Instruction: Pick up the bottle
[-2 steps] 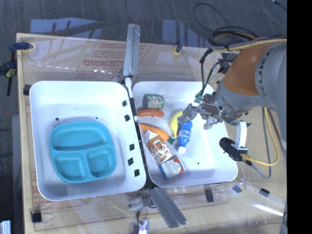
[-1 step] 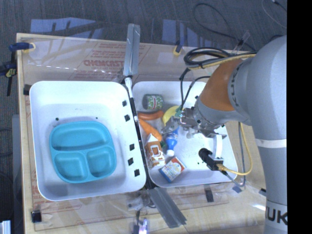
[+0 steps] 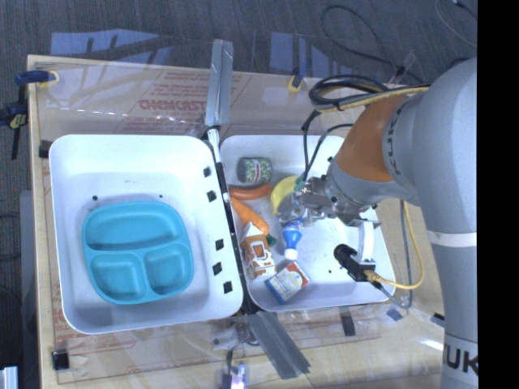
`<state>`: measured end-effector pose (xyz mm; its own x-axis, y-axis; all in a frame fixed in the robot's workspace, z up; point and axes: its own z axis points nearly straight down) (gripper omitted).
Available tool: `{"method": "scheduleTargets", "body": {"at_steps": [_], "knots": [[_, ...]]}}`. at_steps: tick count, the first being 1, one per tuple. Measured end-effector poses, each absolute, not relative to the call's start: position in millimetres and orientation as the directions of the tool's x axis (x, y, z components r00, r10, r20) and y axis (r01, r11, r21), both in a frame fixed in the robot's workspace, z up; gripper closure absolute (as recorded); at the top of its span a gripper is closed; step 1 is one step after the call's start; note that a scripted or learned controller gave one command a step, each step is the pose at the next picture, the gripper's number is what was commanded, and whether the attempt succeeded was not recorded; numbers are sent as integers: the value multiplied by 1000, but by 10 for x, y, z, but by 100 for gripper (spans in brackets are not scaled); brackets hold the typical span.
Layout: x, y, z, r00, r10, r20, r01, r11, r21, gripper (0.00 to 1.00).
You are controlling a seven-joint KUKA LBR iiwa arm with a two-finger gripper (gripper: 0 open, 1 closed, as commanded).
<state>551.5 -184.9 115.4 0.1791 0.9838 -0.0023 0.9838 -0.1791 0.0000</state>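
Just below jaws: bottle (image 3: 291, 242)

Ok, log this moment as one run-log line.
gripper: over right bin, above bottle | grasp: unconfirmed | left bin: blue tray

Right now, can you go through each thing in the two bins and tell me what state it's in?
Small bottle with a blue cap: lying in the right bin, under the gripper.
Blue three-compartment plastic tray: flat in the left bin.
Two orange carrots: lying near the divider.
Green-labelled can: on its side.
Two small cartons: tipped over.
Yellow round fruit: beside the gripper.
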Motion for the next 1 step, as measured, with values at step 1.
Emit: {"method": "scheduleTargets", "body": {"at_steps": [1], "knots": [[5693, -1566, 2100, 271, 962, 0, 962, -271, -2, 100]]}}
